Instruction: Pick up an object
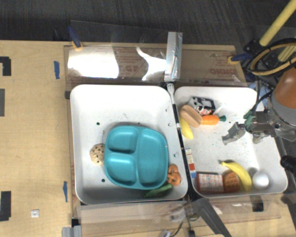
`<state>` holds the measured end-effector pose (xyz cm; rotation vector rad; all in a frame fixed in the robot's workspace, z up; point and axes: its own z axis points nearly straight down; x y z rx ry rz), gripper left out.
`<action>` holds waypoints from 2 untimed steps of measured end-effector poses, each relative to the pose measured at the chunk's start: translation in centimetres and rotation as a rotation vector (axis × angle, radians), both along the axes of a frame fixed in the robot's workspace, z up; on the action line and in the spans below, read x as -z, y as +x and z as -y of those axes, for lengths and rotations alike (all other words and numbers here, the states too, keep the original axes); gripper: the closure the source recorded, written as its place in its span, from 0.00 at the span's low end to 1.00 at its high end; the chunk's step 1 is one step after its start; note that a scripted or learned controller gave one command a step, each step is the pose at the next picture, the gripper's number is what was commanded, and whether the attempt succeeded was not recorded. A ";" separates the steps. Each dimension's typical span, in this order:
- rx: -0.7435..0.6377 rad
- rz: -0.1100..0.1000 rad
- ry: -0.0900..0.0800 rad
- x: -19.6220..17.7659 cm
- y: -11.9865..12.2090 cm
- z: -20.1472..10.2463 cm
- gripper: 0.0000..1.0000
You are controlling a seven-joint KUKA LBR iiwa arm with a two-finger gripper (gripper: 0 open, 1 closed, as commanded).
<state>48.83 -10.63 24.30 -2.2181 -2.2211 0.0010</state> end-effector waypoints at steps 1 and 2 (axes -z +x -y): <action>0.109 -0.005 -0.001 10.9 -1.1 5.0 0.00; 0.000 0.005 -0.001 15.6 -0.8 4.8 0.00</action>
